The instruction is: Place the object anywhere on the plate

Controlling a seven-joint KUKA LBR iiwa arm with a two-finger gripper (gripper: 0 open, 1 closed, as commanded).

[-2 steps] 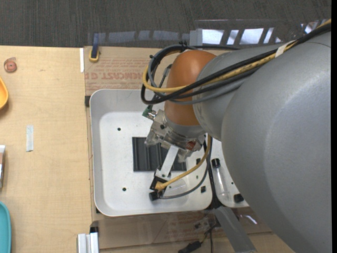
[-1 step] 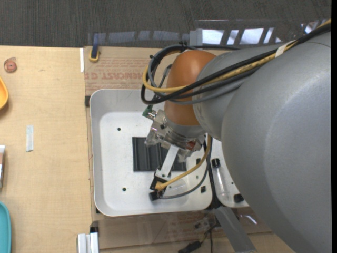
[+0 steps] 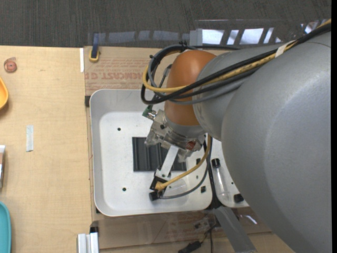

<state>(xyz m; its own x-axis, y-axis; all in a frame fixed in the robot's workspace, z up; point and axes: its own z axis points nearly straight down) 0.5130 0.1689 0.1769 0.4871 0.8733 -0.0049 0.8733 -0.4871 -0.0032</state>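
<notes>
- Arm (image 3: 274, 120): grey, seen closest to cam, spread over the 3 o'clock side of the view. It is reached in toward ctr.
- Orange band (image 3: 187, 88): seen near ctr, just above the wrist, w/ yellow and black cables looped over it.
- Gripper (image 3: 171, 141): held low over the white bin, at 6 o'clock of the orange band. It is masked by the wrist, so whether it is apart or together can't be told.
- White bin (image 3: 108, 157): shallow w/ rounded corners, set at ctr of the view.
- Dark ribbed slab (image 3: 143, 154): laid flat on the bin floor, approx. at its ctr. Its 3 o'clock part is covered by the gripper, and contact can't be judged. Whether it is the task's object or the plate can't be told either.
- Second bin (image 3: 227, 194): set just beside the first at its 3 o'clock, mostly covered by the arm. A clear tube-like thing (image 3: 218, 177) w/ a black cap is seen in it.
- Bench (image 3: 47, 167): pale wood, at 9 o'clock of the bins.
  - A teal thing (image 3: 4, 228) is cut off at 7 o'clock.
  - A small grey strip (image 3: 29, 138) is laid at 9 o'clock.
  - An orange thing (image 3: 2, 96) is cut off at approx. 10 o'clock.
- Cardboard (image 3: 118, 70): brown w/ red print, seen past the bin's 12 o'clock rim.
- Dark floor (image 3: 105, 9): seen farthest off, across 12 o'clock.
</notes>
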